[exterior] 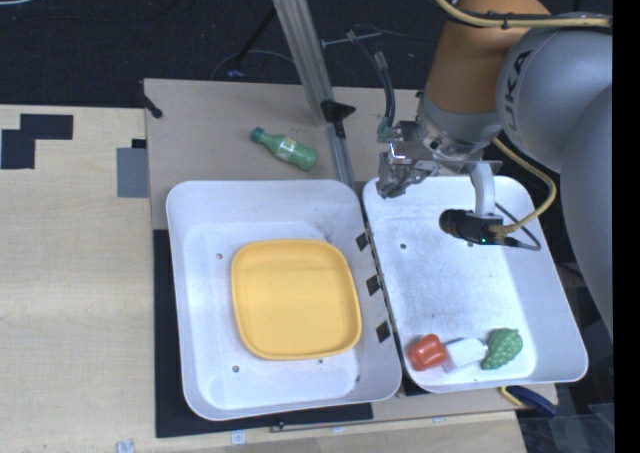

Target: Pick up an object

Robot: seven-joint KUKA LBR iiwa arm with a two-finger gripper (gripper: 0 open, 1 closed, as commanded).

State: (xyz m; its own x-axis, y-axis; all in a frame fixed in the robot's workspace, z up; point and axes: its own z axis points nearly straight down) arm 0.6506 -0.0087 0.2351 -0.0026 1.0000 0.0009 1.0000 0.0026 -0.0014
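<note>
The left bin [190,241] contains a yellow plate [296,297]. The right bin [545,341] holds a red object [428,351], a white object [464,353] and a green object [503,347] in a row at its near edge. The gripper [397,179] is above the right bin's far left corner; its state cannot be determined.

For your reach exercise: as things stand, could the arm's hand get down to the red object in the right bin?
Probably yes: the red object lies uncovered near the right bin's front edge, nothing stacked above it, though a white piece touches its side.

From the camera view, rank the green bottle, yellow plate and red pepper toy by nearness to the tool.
Tool sits at the right bin's top left corner.
1. Green bottle, on the board, left of it.
2. Yellow plate, left bin.
3. Red pepper toy, right bin's bottom edge.
</note>
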